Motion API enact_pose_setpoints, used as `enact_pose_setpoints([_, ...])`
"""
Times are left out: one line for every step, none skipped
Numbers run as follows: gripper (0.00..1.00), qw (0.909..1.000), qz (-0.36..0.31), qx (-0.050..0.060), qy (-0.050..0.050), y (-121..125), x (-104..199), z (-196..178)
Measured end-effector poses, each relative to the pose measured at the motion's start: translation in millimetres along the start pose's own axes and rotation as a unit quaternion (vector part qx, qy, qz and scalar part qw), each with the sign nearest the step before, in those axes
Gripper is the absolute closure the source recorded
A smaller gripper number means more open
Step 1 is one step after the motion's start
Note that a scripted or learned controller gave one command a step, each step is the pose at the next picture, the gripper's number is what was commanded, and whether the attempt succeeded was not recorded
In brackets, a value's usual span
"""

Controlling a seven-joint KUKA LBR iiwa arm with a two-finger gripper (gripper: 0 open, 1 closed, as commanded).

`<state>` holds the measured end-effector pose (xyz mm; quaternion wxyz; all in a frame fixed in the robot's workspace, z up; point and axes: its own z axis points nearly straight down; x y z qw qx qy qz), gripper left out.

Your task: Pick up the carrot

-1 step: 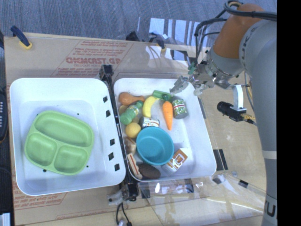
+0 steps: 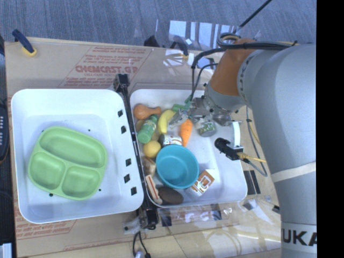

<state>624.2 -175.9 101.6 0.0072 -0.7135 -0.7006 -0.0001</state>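
At the front of the right bin (image 2: 236, 190) lies a dark brown, rounded thing (image 2: 170, 196), close to the front wall. Beside it, toward the right, sits a small orange and white carton (image 2: 203, 182), tipped on its side. Just behind them stands a blue bowl (image 2: 177, 166), open side up. It is the biggest thing in this bin.

A yellow lemon (image 2: 152, 149) touches the left side of the bowl. A small can with a white label (image 2: 172, 141) sits just behind the bowl's rim.

The carrot (image 2: 185, 131) is in the middle of the right bin, just behind the blue bowl. It is orange and points down toward the bowl, and its top end is up by the gripper.

To the left of the carrot lies a yellow banana (image 2: 165, 121). A green bottle (image 2: 147, 131) lies next to the banana, near the bin's left wall. Farther back sits a brown, pear-shaped thing (image 2: 145, 112).

The gripper (image 2: 196, 112) is low in the back part of the right bin, right above the top of the carrot. Whether it has hold of the carrot is too hard to see. The grey arm (image 2: 279, 106) comes in from the right, with its orange band (image 2: 226, 71) above the wrist.

The left bin (image 2: 21, 160) holds a light green plate (image 2: 67, 162) with three parts. Both bins sit on a brown bench (image 2: 80, 63).
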Motion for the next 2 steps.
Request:
enact_pose_setpoints([1.0, 1.0, -0.005, 0.002, -0.001, 0, 0, -10])
enact_pose_setpoints([1.0, 0.9992, 0.039, -0.004, -0.006, 20, 50, -78])
